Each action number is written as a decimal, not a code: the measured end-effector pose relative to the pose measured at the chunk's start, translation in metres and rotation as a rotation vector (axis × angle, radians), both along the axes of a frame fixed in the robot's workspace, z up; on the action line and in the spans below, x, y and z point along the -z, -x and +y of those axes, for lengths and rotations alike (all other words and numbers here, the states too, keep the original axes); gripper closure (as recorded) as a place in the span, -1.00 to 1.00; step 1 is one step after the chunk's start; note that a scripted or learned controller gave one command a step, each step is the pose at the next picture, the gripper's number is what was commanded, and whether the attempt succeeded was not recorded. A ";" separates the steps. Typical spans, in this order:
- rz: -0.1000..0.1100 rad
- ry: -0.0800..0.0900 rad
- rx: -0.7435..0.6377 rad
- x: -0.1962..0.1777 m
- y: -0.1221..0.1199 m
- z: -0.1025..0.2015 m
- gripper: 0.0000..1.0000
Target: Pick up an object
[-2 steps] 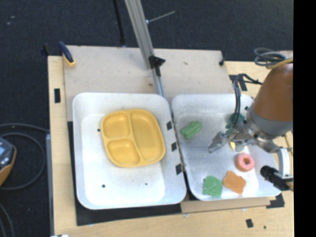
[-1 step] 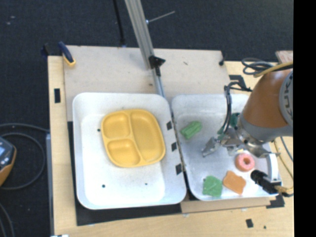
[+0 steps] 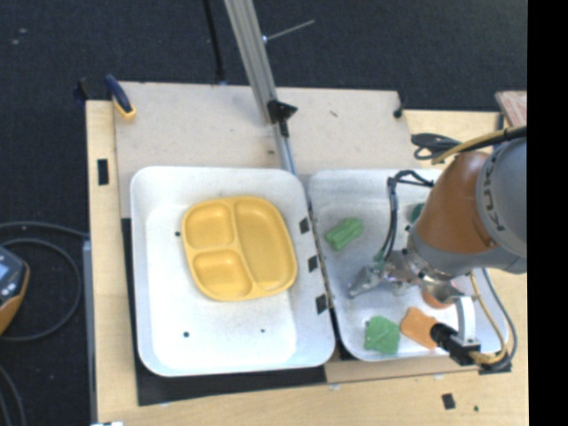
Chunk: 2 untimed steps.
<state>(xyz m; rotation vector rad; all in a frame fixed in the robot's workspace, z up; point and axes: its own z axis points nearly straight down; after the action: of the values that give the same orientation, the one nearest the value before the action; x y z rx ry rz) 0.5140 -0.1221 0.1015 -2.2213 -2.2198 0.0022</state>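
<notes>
Three pieces lie in the right bin (image 3: 355, 185). My gripper (image 3: 366, 282) — I cannot tell its state — hovers between two: the green block (image 3: 343, 233) just beyond, lying slantwise, and the green wedge (image 3: 382, 335) nearer.

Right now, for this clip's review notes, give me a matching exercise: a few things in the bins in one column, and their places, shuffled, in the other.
Things:
1. yellow divided tray
2. long green block
3. flat green piece
4. claw

Places:
A. near edge of the right bin, beside an orange object
B. left bin, lying flat
C. upper part of the right bin, close to the divider
D. middle of the right bin, between the two green things

Pairs: 1-B, 2-C, 3-A, 4-D
</notes>
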 end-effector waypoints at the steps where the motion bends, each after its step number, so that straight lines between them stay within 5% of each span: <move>1: -0.003 -0.001 0.001 0.000 -0.001 -0.001 -1.00; 2: -0.008 -0.003 0.005 -0.012 -0.003 -0.001 1.00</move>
<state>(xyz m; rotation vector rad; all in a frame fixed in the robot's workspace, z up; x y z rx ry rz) 0.5165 -0.1230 0.1136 -2.2299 -2.2165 -0.0094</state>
